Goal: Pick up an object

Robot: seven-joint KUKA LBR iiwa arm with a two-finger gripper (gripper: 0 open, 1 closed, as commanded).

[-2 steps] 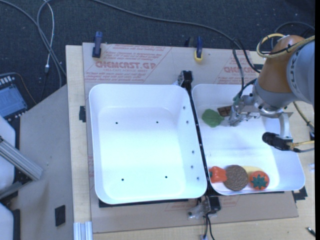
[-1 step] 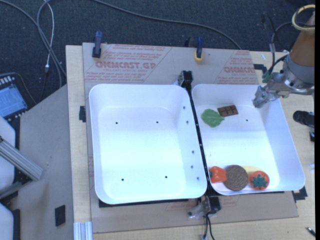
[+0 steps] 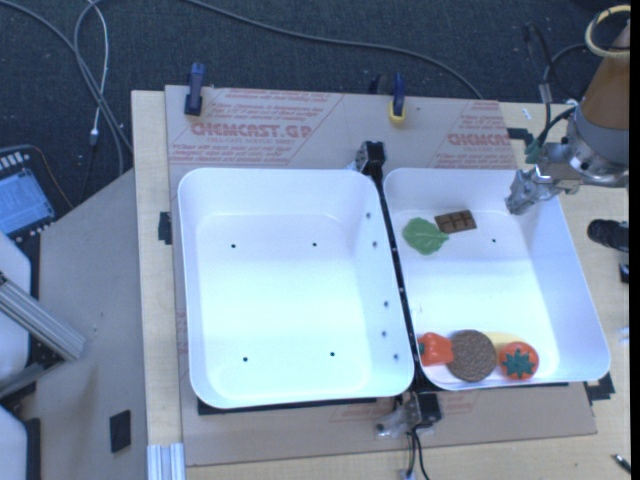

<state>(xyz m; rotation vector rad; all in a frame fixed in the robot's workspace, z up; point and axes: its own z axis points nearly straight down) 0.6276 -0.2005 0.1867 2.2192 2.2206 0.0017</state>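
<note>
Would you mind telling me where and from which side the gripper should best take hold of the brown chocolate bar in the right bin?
Probably across its short width, from straight above. The chocolate bar lies flat near the far end of the right bin, its long axis running roughly left to right. Its left end lies close to the green leaf, so closing across the right half looks safer. The gripper is near the bin's far right rim.
</note>
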